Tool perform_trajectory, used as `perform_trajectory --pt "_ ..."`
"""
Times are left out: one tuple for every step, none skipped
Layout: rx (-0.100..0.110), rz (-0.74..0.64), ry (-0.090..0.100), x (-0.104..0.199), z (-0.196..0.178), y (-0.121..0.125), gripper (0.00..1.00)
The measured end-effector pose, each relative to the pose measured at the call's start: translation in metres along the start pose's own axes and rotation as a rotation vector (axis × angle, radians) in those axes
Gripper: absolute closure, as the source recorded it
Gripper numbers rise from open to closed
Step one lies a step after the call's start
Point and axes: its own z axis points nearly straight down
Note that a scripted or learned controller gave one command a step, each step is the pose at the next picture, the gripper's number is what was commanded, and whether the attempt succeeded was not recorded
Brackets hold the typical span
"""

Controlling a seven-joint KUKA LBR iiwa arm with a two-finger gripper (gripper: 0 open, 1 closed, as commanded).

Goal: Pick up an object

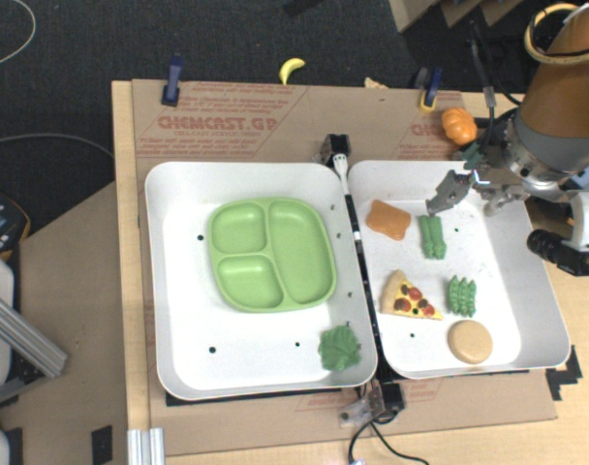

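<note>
The gripper (pixel 448 197) hangs low over the right bin (pixel 537 289), apparently lining up on the toy food laid out loose there for picking. The green stalk (pixel 431 236) lies just below its tip, the orange piece (pixel 387 220) beside it to the left (pizza slice (pixel 409 297) farther off). Whether its fingers are spread I cannot tell; nothing seems held. The bins rest on a cardboard-covered bench (pixel 227 124), dark floor (pixel 130 17) beyond.

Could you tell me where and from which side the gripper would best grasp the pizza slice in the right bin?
Probably across the narrow tip half of the pizza slice, coming straight down from above. It lies flat, tip toward the far side, wide crust toward the near rim, with clear floor on both slanted edges for the fingers.
</note>
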Motion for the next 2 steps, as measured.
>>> perform_trajectory --pt "-0.004 -0.002 0.000 0.021 -0.063 -0.047 0.00" --pt "-0.009 -0.007 0.002 0.079 -0.142 -0.090 0.00"
